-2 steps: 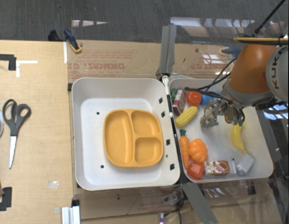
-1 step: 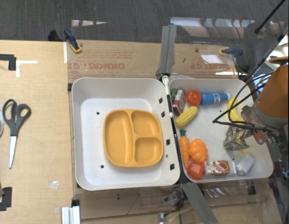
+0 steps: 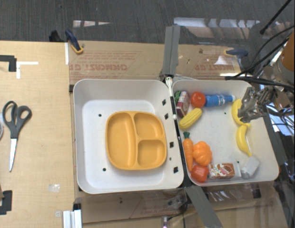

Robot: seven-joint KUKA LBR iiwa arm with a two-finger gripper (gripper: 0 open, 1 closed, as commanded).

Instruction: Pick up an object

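Observation:
My gripper (image 3: 246, 112) hangs at the right side of the right bin (image 3: 219, 129), reaching in from the right edge. It is right above a curved yellow banana (image 3: 236, 112) and partly hides it. A second banana (image 3: 242, 139) lies just below. The same bin holds a red tomato (image 3: 198, 99), a blue bottle (image 3: 218, 100), a corn cob (image 3: 191, 118), a carrot (image 3: 187, 149), an orange pumpkin (image 3: 202, 152), a red fruit (image 3: 199, 173), a small carton (image 3: 221, 170) and a grey block (image 3: 250, 166).
The left bin (image 3: 85, 141) holds a yellow divided plate (image 3: 136, 140). Scissors (image 3: 14, 127) lie on the wooden bench at the left. A grey divider bar (image 3: 170, 56) rises behind the bins. Cables (image 3: 266, 56) run at the upper right.

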